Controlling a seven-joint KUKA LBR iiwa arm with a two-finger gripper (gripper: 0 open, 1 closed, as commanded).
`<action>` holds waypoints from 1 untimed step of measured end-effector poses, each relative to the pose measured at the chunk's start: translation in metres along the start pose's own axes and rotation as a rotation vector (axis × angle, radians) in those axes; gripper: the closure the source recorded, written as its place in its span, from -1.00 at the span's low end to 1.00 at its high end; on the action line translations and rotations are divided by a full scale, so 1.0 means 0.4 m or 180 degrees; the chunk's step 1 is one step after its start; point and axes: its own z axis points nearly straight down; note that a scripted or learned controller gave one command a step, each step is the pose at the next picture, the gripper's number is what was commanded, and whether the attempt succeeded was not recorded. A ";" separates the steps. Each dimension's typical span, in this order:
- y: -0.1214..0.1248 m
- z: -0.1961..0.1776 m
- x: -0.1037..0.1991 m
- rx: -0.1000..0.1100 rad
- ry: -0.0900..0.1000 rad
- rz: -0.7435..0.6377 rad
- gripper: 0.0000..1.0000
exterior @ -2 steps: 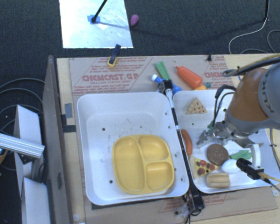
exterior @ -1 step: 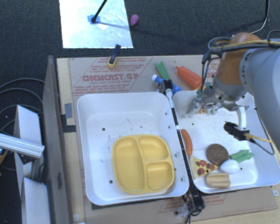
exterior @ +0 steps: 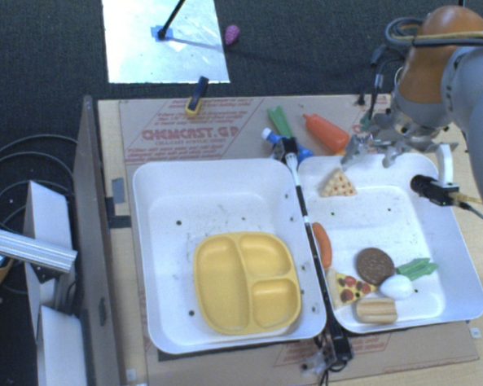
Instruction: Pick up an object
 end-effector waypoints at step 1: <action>-0.014 0.200 0.022 0.0054 0.0011 0.0001 -1.00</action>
